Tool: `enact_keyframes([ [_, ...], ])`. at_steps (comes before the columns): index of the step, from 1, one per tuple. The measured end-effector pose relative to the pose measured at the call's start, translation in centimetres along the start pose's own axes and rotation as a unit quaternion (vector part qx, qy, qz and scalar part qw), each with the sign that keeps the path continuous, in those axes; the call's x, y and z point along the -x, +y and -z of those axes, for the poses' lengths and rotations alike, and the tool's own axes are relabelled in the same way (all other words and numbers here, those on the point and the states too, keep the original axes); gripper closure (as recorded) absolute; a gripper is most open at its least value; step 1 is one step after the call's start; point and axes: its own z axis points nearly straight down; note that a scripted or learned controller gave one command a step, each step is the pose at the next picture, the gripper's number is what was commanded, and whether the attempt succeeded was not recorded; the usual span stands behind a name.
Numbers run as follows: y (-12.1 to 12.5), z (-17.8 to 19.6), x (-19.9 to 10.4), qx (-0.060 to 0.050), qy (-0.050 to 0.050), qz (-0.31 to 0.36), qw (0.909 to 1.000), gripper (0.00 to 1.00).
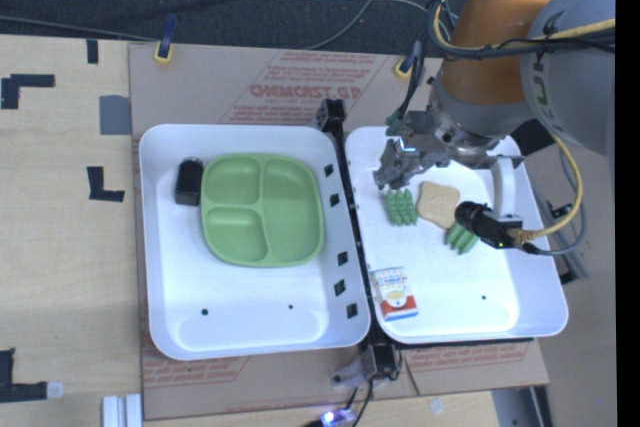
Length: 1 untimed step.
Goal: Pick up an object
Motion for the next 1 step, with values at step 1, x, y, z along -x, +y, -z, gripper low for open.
enact_keyframes([
  [1, 0.37, -0.05, -5.45, 0.0, 0.0, 0.0, 1.0, 1.0],
])
